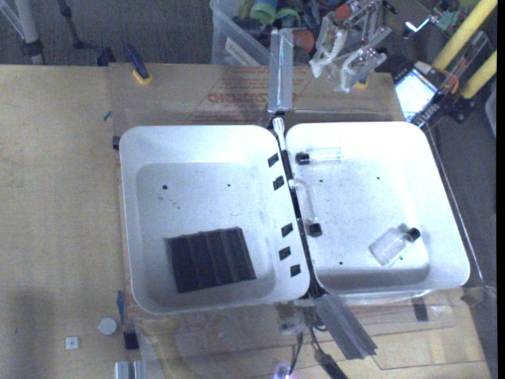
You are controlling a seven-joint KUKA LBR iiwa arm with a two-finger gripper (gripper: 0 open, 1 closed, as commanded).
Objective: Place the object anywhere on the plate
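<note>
Three clear bottles [392,245] with dark caps lie in the right bin [442,180]; the nearest sits at five o'clock from the gripper [347,54], long axis slanting toward two o'clock. Gripper hovers beyond the bins, holding nothing; jaw spread cannot be told. Black ridged plate [210,259] waits in the left bin [134,212], at seven o'clock.
</note>
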